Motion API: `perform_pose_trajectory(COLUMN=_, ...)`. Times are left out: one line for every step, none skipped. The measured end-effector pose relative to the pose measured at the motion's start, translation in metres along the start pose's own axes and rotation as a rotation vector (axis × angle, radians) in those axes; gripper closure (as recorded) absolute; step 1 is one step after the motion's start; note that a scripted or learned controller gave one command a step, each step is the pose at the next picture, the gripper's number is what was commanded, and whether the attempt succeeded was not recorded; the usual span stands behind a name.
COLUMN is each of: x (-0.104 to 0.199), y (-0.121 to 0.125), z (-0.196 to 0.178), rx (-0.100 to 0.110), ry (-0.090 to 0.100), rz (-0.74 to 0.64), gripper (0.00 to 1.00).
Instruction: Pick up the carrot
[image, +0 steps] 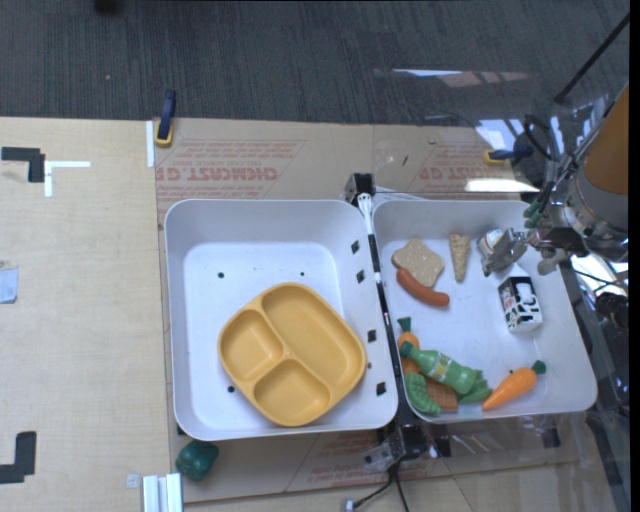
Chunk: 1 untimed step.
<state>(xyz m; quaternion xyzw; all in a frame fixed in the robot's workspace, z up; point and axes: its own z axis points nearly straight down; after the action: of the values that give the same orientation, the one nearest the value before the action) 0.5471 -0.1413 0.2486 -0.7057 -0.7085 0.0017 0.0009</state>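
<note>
The carrot (512, 387) lies in the near right corner of the right bin (580, 350), orange body angled, green top pointing toward the bin's right wall, well below the jaws (520, 252) and untouched. Just left of it sits a green bottle-shaped toy (447, 368) on its side, overlapping a leafy green piece (424, 396) by the bin's near left corner. Up closer to the jaws, a small black-and-white can (520, 303) rests just beneath them. To the jaws' left come a narrow tan wedge (459, 256), a slice of bread (419, 262) and a red sausage (424, 287), all apart from the metal. The jaws hang over the bin's far right part with nothing seen between them; whether they stand apart or closed, one cannot tell. Well left, the other bin (190, 300) carries a yellow divided plate (290, 352). A dark green object (198, 459) sits on the desk (70, 350) outside that bin's near left corner.
</note>
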Motion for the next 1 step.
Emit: perform_pose_trajectory(x=-0.0269, y=-0.0332, z=0.0613, rx=-0.003, ry=0.0, rz=-0.368, gripper=0.0)
